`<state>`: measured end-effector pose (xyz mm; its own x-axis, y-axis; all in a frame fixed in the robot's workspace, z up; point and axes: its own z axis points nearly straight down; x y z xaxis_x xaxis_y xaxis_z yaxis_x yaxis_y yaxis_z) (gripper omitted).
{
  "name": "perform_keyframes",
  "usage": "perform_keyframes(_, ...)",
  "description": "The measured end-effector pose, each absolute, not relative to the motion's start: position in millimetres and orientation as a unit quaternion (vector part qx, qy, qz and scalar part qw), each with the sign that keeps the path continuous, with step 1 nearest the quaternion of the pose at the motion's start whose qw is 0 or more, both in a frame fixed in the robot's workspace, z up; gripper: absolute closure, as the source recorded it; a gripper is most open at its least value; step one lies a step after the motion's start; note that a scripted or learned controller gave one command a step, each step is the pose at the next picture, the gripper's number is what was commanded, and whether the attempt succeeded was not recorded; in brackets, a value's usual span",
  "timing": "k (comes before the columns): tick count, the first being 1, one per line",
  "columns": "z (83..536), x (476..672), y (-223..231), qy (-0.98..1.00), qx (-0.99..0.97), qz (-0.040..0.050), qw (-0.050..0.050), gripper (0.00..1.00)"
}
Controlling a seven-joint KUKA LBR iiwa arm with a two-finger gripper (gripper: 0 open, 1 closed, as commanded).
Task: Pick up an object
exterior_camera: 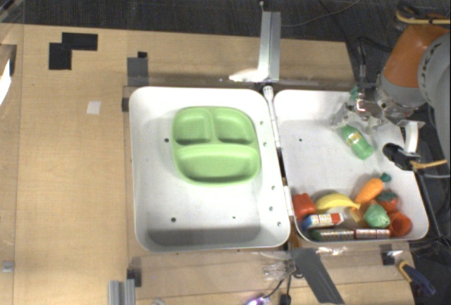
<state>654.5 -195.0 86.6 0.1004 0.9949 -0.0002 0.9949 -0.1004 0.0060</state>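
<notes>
Two white bins sit side by side on my table (63, 177). The left bin (151, 215) carries a green divided plate (215, 144) at its centre. In the right bin (310, 156), toys crowd the six o'clock wall: a yellow banana (335, 200), an orange carrot (371, 189), a green pepper (377, 216) and a red cup (400, 225). A green bottle (358, 142) lies alone toward two o'clock. My hand (364, 113) hangs just above it at its twelve o'clock end; I cannot tell whether it is spread or closed.
</notes>
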Motion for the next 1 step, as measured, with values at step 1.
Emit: perform_keyframes(1, 100.4, 657.7, -193.6, 0.672, 0.740, 0.0050, 0.005, 1.00)
